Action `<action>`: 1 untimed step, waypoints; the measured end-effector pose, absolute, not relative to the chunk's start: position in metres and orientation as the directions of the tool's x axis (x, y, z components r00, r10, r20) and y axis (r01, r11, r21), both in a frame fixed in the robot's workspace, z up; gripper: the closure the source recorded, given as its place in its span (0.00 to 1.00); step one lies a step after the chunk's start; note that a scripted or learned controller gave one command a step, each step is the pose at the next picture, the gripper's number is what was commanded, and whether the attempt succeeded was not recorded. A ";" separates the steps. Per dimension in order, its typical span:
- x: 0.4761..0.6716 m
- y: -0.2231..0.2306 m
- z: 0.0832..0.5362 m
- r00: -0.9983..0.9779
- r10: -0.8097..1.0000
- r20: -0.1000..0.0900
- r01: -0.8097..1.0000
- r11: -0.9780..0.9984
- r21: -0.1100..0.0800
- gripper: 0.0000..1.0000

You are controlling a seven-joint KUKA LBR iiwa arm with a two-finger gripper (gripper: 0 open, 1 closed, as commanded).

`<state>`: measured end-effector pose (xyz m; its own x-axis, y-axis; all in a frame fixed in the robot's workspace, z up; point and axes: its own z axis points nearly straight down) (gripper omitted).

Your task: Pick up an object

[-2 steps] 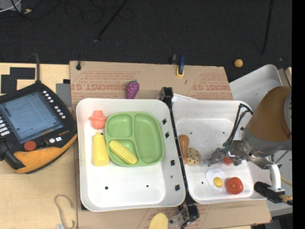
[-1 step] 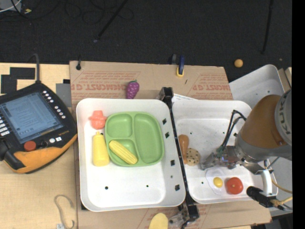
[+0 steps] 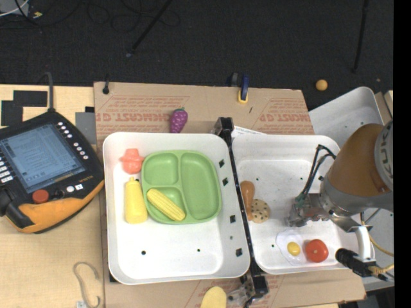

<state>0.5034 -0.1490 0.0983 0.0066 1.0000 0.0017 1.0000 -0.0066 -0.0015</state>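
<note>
A: Log pos of gripper (image 3: 302, 212) rel. to right bin (image 3: 282, 147).
B: Inside right bin, low over floor, right of centre. Opening: can't tell, hardware too dark and bunched to read. Nothing seen held.

A: Candidates nearby?
B: Tomato (image 3: 316, 250) just below-right of gripper, near bin's front wall. Fried egg (image 3: 291, 245) touching tomato's left side. Cookie (image 3: 259, 210) left of gripper, well apart; brown drumstick-like piece (image 3: 246, 189) touching cookie's upper left, against bin's left wall.

A: Handling est. for tomato?
B: Prob. hollow plastic toy: light, stiff, smooth, so slippery; round, likely to roll or squirt out of an off-centre pinch. Not fragile. Best taken across widest part, straight down, clear of egg.

A: Egg, cookie?
B: Egg flat, thin, lying flush on floor: poor purchase, edge grab only. Cookie thicker, textured, prob. easier; take across rim.

A: Risk?
B: Front wall close to tomato, little room for the outer side of the pinch.
</note>
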 end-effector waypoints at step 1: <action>0.503 -0.140 0.146 0.000 1.000 0.001 1.000 0.000 0.001 1.00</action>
<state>0.5035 -0.1400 0.1463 0.0000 1.0000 0.0005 1.0000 0.0000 0.0008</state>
